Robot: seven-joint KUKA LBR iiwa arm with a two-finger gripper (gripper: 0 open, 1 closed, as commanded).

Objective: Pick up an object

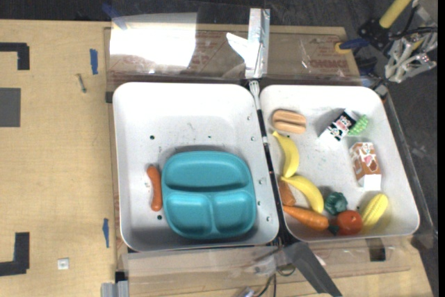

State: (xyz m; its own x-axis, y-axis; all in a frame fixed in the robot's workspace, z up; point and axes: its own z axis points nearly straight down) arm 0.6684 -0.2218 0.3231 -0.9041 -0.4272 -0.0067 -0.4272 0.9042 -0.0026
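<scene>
In the left bin (pixel 188 115), a teal divided tray (pixel 208 195) sits against the near edge, with an orange sausage-like piece (pixel 155 188) lying just beside its left side.

Along the near edge of the right bin (pixel 320 156) lie a carrot (pixel 304 217), a tomato (pixel 349 221) with a dark green piece (pixel 335 203) touching it, and a small yellow fruit (pixel 375 209) in the near right corner. Just beyond the carrot is a banana (pixel 306 190), and a second banana (pixel 288 155) runs along the left wall. A small carton (pixel 365 163) lies towards the right wall. Farthest back are a hot dog (pixel 288 122) and a black-and-white box (pixel 338 126) with a light green piece (pixel 360 124) beside it.
</scene>
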